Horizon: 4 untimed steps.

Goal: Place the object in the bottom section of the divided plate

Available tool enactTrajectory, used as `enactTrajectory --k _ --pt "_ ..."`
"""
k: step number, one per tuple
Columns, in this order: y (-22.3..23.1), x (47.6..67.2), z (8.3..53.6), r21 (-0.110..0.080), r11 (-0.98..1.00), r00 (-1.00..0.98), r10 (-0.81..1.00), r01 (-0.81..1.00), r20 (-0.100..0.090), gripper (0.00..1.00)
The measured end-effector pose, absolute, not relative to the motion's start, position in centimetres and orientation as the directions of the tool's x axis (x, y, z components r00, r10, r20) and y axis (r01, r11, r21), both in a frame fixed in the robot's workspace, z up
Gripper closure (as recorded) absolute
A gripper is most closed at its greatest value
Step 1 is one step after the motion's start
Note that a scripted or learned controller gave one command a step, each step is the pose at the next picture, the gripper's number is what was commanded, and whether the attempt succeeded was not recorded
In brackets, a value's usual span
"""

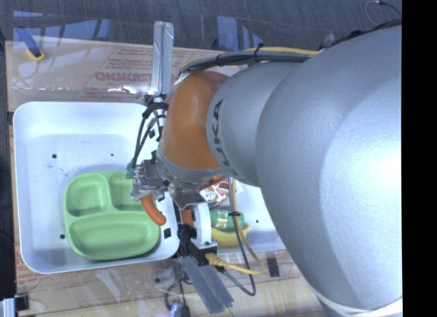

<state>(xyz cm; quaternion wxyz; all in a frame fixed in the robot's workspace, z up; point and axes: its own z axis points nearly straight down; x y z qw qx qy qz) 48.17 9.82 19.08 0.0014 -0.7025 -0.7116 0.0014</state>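
A: Right, notes. Arm (314, 152) reaches in from the right and covers most of the right bin (263, 237). Gripper (151, 196) sits over the right edge of the divided plate (109, 223) in the left bin (41, 172).

B: Is it holding anything?

A: An orange, sausage-shaped object (153, 212) hangs slanted just below the wrist, at the plate's right rim. I'd guess a toy carrot or hot dog, smooth and glossy. The claw itself I cannot tell: wide, narrow or clamped, it's buried under cables and bracket.

B: So the object may be held, or just lying against the rim.

A: Correct, and that's the first risk. If the grip is weak or on one end only, the rounded shape could pivot and slip out.

B: Where does it need to go?

A: Bottom section, the large one nearest the camera. The object is right at the boundary between that section, the small upper-right one and the plate's outer rim. Released here, it could roll either way, or off onto the bin floor.

B: Plate surface?

A: Pale green plastic, matte, low raised dividers, rounded corners. The dividers look too shallow to stop a rolling cylinder.

B: Anything else?

A: Yellow and green items (229, 230) lie in the right bin beneath the arm. Loose cables hang near the wrist and could snag.
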Motion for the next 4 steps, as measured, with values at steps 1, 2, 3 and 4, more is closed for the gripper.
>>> enactTrajectory --k 1,2,3,4 --pt "8.5 48.5 19.0 -0.007 0.369 -0.369 0.929 0.929 0.002 1.0" --pt "9.4 47.6 19.1 -0.005 0.489 -0.489 0.872 0.872 0.002 1.0" --pt "10.0 47.5 17.5 -0.006 0.528 -0.528 0.849 0.849 0.003 1.0" --pt "10.0 47.5 16.5 -0.007 0.51 -0.51 0.86 0.86 0.004 1.0"
